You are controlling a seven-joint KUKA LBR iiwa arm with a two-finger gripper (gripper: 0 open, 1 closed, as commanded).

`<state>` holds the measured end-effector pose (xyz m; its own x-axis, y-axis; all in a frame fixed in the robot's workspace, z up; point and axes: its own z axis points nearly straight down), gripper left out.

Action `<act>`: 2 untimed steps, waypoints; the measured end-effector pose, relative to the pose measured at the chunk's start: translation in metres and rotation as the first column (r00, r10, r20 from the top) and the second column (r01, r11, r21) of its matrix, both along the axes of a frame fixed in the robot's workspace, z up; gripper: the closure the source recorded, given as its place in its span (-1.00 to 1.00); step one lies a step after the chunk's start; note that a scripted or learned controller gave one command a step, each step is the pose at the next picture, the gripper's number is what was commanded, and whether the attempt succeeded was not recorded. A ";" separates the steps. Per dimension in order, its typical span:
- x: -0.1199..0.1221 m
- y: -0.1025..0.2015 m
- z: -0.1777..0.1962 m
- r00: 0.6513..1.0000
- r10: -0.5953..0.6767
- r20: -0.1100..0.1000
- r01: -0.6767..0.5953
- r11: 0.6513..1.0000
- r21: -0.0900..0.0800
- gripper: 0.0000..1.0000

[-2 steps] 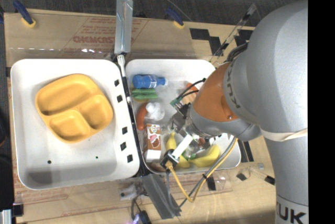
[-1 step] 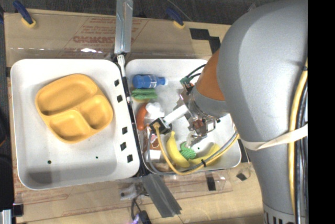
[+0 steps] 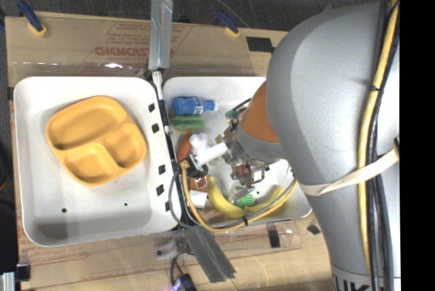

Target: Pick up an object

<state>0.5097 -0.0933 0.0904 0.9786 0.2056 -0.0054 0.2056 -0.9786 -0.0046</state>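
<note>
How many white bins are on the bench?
2. The left white bin holds a yellow divided tray. The right white bin sits beside it, cluttered with a blue bottle, a banana and more, partly hidden under the arm.

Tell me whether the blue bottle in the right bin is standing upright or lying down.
Lying down. The blue bottle rests on its side on the floor of the right bin, its pale cap end pointing right, just above a green item.

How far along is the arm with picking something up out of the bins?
Nothing looks lifted yet. The arm is reached down into the right bin, with its gripper low among the clutter near the banana. Whether it holds anything cannot be seen. The blue bottle and the yellow tray lie untouched. Grasping and lifting remain.
</note>
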 end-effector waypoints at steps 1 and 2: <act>-0.019 0.003 0.003 0.988 0.151 0.014 -0.151 0.989 -0.001 -1.00; 0.045 -0.008 0.000 0.996 0.088 0.002 -0.088 0.996 0.000 -1.00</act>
